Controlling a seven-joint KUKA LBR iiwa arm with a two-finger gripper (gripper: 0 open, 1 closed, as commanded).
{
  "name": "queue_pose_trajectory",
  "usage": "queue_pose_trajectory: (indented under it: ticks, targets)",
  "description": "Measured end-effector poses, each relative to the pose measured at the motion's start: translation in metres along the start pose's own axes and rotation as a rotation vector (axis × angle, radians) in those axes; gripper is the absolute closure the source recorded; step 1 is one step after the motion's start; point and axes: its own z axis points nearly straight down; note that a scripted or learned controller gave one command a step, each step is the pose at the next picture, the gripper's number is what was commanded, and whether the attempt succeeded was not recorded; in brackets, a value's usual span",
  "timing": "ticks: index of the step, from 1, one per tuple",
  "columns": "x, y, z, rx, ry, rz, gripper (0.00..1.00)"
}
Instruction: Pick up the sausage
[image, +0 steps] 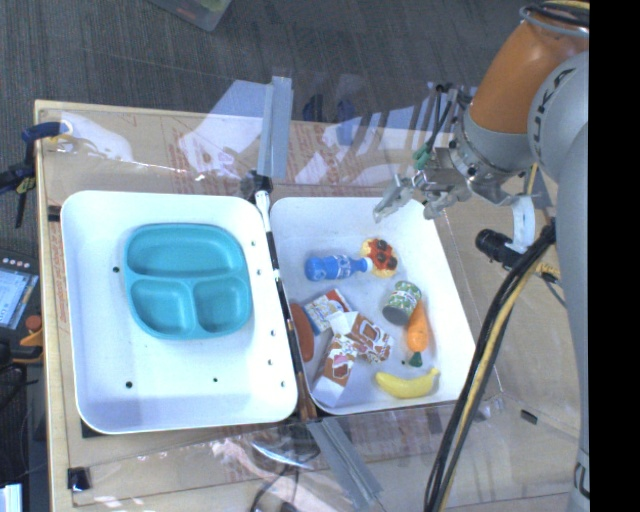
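The sausage (302, 332) is a short reddish-brown piece lying against the left wall of the right bin (447, 262), beside some small cartons. My gripper (411, 203) hangs over the far rim of that bin, well up and to the right of the sausage. Its fingers are spread open and there is nothing between them.
In the right bin lie a blue bottle (335, 267), a red-and-yellow toy (380, 257), a green can (401, 301), a carrot (418, 328), a banana (407, 382) and cartons (352, 345). The left bin (90, 330) holds a teal divided tray (188, 277).
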Motion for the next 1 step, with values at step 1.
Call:
queue_pose_trajectory:
  ticks: [1]
  targets:
    - [-0.0101,0.0289,0.0326,-0.002,-0.001,-0.009,0.0]
